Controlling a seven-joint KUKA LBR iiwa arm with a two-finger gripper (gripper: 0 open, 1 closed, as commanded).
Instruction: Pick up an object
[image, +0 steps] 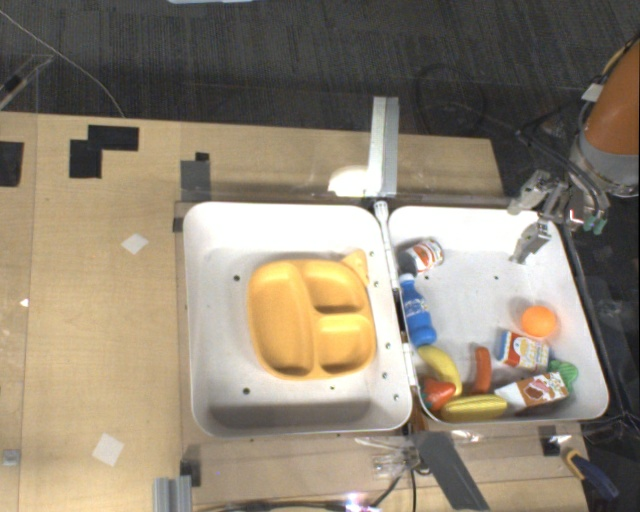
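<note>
Camera view: gripper (530, 243) partly blurred above right bin (480, 232)

Even overhead light is flooding the scene; glare is washing out the white bins (300, 225), faint shadows pooling toward six o'clock, detail softening slightly.

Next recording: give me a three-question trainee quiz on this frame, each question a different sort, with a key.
1. True or false: the yellow divided tray lies in the right bin.
2. Multiple choice: the blue bottle lies (A) against the divider side of the right bin, (B) in the left bin, (C) on the bench outside the bins.
3. Fill in: the orange ball sits just above a small ____ carton.

Key
1. False; it is in the left bin.
2. A.
3. Juice.

The gripper hangs over the right bin's upper right corner, apart from the items.
</note>
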